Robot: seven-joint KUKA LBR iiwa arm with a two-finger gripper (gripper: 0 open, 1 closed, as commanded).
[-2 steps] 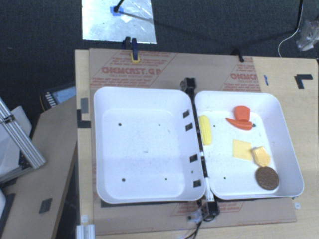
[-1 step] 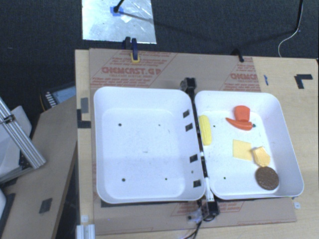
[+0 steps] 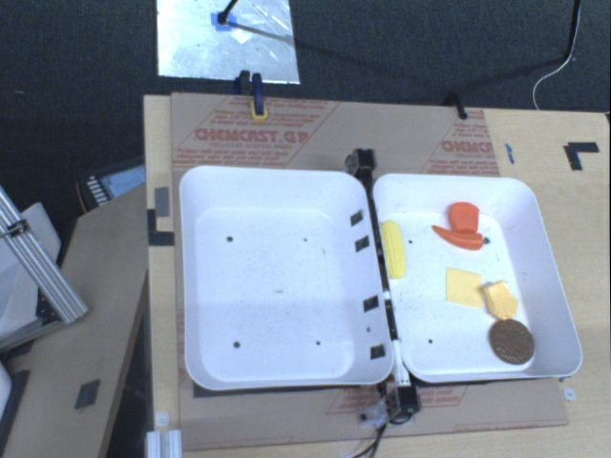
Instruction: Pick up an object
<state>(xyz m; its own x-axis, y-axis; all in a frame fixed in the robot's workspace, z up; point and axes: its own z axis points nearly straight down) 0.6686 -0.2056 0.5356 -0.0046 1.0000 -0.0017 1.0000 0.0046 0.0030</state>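
Observation:
The right bin (image 3: 549, 256) holds several small objects. A yellow corn cob (image 3: 392, 248) lies along its left wall. An orange piece (image 3: 462, 225) sits near the bin's far middle. A flat pale yellow square (image 3: 464, 286) lies in the middle, with a small yellow chunk (image 3: 500, 300) touching its right side. A round brown disc (image 3: 512, 341) rests near the front right corner.
The left bin (image 3: 191, 256) stands beside the right one, joined by a row of black clips (image 3: 367, 246). Both bins rest on a cardboard sheet (image 3: 286, 132) on the bench. A shiny metal plate (image 3: 227, 27) lies beyond the bench at the back left.

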